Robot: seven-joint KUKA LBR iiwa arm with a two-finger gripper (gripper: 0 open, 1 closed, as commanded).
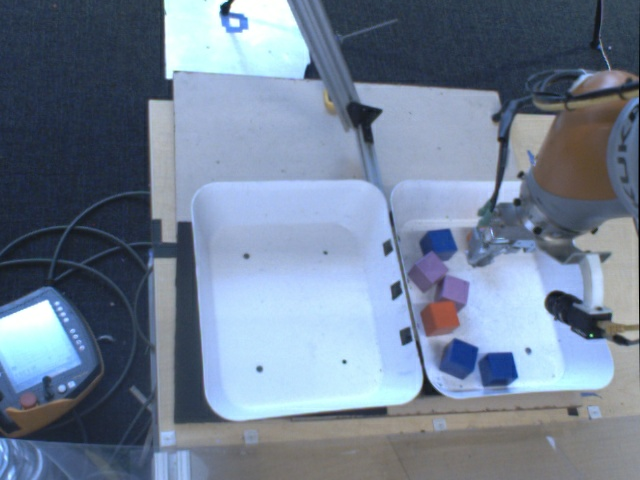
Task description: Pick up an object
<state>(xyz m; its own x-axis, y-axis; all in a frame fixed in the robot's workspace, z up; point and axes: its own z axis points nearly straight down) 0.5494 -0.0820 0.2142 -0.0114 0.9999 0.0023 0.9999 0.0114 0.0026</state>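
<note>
Single camera, fixed high above bench (300,118), looking down at slant. Both white bins in frame: left bin (215,298) centre, right bin (590,373) toward right edge. Distance moderate, so bench top, dark carpet (80,68) around it and teach pendant (40,358) at near left all fit. Arm (590,138) enters from right, cropped by frame edge. Metal pole (325,48) slants from far top toward gap between bins. One view, no overlap with another.
</note>
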